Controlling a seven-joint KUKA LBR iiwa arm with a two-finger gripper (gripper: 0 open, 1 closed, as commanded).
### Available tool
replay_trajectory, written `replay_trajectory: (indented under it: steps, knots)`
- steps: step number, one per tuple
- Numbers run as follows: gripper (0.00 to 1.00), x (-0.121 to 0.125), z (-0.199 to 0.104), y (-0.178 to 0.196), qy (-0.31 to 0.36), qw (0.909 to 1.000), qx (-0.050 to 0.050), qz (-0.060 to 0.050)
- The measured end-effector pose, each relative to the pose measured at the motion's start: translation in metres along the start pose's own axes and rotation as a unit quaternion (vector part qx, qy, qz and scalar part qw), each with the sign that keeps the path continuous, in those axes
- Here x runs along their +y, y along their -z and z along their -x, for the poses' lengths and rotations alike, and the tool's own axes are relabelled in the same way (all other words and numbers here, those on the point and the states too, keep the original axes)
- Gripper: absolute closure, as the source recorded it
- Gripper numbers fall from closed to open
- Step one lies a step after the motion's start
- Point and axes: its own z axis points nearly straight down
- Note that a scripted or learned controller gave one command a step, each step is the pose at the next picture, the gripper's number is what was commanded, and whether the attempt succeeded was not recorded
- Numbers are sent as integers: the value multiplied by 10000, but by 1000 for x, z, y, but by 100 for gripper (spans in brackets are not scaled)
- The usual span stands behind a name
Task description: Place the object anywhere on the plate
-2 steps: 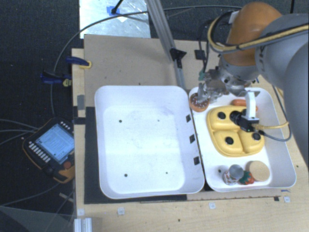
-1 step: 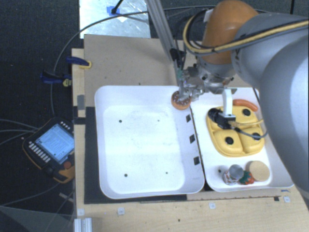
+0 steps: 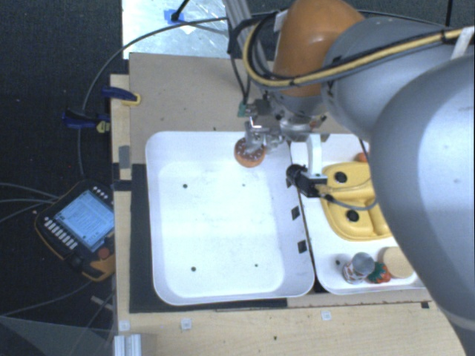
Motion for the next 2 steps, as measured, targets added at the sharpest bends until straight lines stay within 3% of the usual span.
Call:
replay_trajectory:
  steps: [1,2]
  knots:
    - [100,19,-61,3,-7,10000,1,9]
    - [0,19,-57,3,-29,10000,-11,-3]
